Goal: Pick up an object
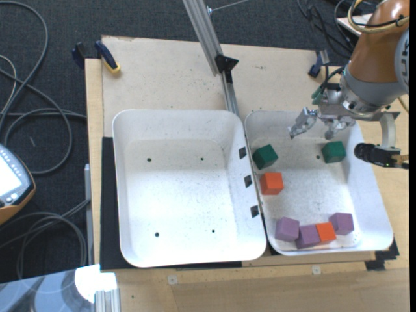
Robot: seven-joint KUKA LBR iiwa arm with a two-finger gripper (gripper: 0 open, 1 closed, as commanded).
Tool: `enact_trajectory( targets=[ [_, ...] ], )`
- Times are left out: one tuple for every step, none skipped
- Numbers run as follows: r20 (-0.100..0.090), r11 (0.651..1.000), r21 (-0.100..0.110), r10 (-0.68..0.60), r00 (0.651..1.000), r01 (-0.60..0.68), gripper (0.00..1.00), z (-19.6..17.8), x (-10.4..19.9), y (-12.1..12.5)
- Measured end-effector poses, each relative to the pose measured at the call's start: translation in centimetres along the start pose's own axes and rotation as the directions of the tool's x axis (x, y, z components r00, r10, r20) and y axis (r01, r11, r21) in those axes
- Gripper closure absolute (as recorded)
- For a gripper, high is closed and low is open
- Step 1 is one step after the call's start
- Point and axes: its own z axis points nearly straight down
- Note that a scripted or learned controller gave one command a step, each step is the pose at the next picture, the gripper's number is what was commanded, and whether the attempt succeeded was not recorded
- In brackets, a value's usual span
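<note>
The surface (162, 77) bore two white bins (185, 187) side by side, and a blue-yellow clamp (107, 56) gripped its far-left corner.

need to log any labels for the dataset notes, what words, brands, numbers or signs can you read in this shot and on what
No text can be read in this view.
The small black tags on the wall between the two shallow white plastic bins are too small to show any print.
The grey device with a pale screen at the left edge is too blurred to read.
The green, orange and purple cubes bear no marks.
</note>
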Motion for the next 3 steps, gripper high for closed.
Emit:
enact_trajectory(
  targets=[
    [-0.001, 1.000, 0.000, 0.000, 1.000, 0.000, 0.00, -0.6, 0.3, -1.3],
    [0.006, 1.000, -0.010, 0.005, 1.000, -0.005, 0.00, -9.4, -5.1, -8.3],
    [0.002, 1.000, -0.003, 0.000, 1.000, 0.000, 0.00, -8.9, -4.7, -8.2]
  ],
)
